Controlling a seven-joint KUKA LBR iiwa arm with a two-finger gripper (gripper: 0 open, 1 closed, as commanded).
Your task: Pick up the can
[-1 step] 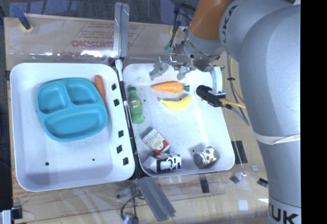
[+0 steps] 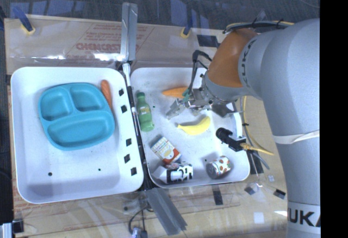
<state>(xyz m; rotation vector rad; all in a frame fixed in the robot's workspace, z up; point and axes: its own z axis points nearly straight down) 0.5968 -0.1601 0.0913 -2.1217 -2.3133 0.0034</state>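
The hand (image 2: pixel 176 107) hovers in the middle of the right bin (image 2: pixel 142 75), fingers slightly parted, gripping nothing. The can (image 2: pixel 219 167) lies near that bin's front right corner, beyond a banana (image 2: pixel 196 126).

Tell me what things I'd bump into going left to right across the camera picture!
Blue divided plate → carrot → green bottle → small carton → banana → can.
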